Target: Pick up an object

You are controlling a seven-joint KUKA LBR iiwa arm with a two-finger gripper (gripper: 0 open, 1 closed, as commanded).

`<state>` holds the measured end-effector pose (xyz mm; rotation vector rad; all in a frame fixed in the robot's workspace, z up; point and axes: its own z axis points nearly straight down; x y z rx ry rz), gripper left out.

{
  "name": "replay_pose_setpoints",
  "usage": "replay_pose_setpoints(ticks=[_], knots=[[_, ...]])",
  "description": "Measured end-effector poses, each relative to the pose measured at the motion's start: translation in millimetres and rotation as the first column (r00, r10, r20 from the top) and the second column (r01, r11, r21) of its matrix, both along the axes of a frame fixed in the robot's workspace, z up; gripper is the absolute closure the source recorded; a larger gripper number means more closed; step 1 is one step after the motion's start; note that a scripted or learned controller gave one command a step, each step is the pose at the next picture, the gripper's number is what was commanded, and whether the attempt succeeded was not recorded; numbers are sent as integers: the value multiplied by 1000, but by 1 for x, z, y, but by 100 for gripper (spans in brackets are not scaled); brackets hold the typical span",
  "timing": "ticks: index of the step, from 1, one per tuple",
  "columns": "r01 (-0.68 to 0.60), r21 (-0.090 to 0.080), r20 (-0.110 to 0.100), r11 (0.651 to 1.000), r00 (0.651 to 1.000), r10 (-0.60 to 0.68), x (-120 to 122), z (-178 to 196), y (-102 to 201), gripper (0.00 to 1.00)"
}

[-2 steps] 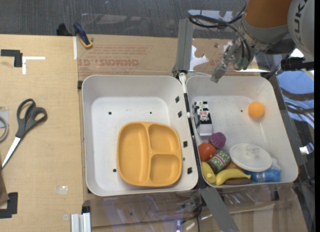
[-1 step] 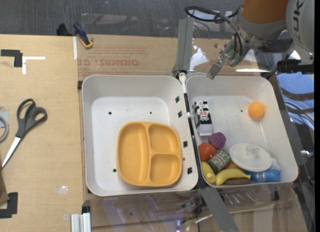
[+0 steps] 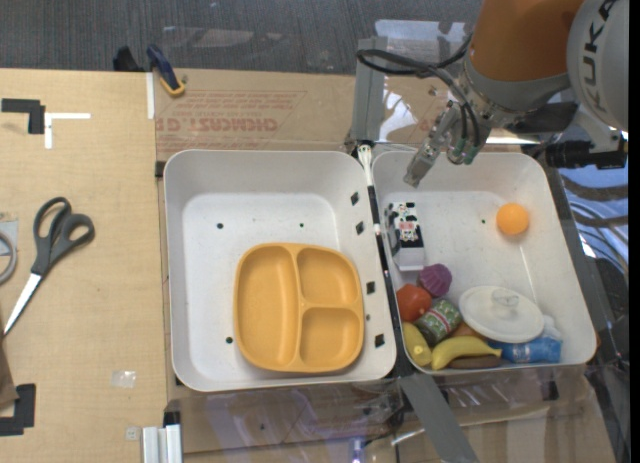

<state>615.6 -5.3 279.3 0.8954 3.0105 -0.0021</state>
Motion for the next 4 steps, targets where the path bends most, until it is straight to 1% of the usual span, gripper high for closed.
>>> replay_pose_setpoints(ticks=[1, 2, 3, 4], knots=[[198, 0, 3, 980, 980, -198, 17, 44, -1, 100], [256, 0, -1, 967, 967, -256, 36, -39, 38, 100], [7, 0, 4, 1000, 1000, -7, 31, 74, 7, 100], [28, 0, 0, 1000, 1000, -28, -4, 24, 5, 100]])
